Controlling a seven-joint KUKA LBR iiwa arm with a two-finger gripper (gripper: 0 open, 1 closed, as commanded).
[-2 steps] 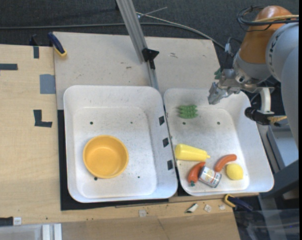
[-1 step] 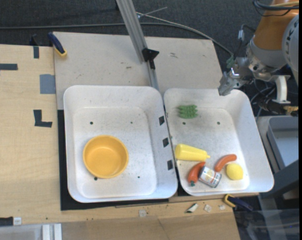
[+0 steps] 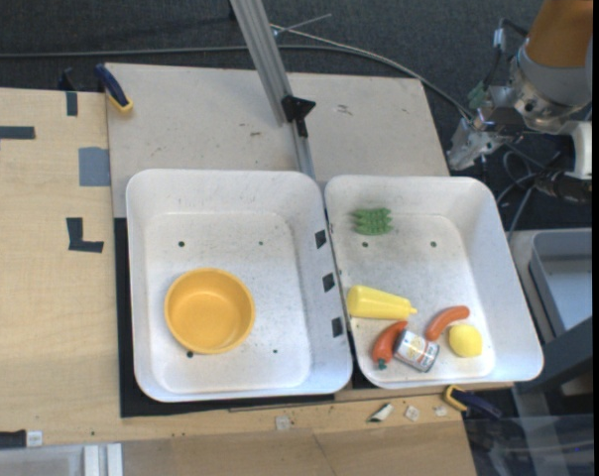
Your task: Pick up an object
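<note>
Left bin: one yellow bowl (image 3: 209,310), upright, lower left of the bin floor. Right bin: green bumpy item (image 3: 373,221) at the upper area; yellow corn-shaped piece (image 3: 379,303), two orange-red sausages (image 3: 388,341) (image 3: 447,321), a small can (image 3: 416,351) lying sideways, and a lemon (image 3: 465,340), clustered lower right.

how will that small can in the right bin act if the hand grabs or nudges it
The can lies on its side, so it may roll. Its shiny surface looks slippery. It touches a red sausage, which would probably shift too.

Robotics lab: taped bench (image 3: 42,216), white bins (image 3: 146,191), cables (image 3: 379,62).
</note>
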